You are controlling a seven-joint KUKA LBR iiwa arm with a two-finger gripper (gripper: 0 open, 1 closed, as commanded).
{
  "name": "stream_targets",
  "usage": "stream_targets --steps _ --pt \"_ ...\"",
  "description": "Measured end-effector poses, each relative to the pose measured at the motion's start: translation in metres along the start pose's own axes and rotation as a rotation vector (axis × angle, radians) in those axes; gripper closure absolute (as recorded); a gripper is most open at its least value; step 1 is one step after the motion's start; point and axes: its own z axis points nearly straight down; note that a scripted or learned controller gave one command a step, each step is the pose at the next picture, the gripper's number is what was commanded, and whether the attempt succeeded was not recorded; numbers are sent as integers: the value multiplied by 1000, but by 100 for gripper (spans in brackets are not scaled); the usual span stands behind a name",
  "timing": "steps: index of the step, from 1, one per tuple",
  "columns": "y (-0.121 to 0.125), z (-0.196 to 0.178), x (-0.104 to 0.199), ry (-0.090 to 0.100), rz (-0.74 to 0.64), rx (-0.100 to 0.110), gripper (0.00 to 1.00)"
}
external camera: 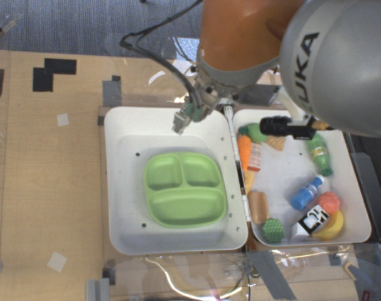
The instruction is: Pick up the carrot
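Carrot [245, 153] by its bin's [279, 179] inner wall, apart from tool [182, 121]

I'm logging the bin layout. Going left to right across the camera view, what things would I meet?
Green divided plate in the left bin → carrot → green knobbly ball → blue bottle. The other items in the right bin overlap these too much to order.

Grey arm [341, 49] — "KUKA" lettering; orange band [240, 24]; black cable [159, 58]
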Motion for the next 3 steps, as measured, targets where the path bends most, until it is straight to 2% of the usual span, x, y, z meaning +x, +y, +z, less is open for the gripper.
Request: stream_targets --steps 1,2,3 --pt "-68 39 -72 3 111 11 100" --pt "-59 126 -91 10 25 15 100" --pt "-41 165 -141 5 -144 9 100"
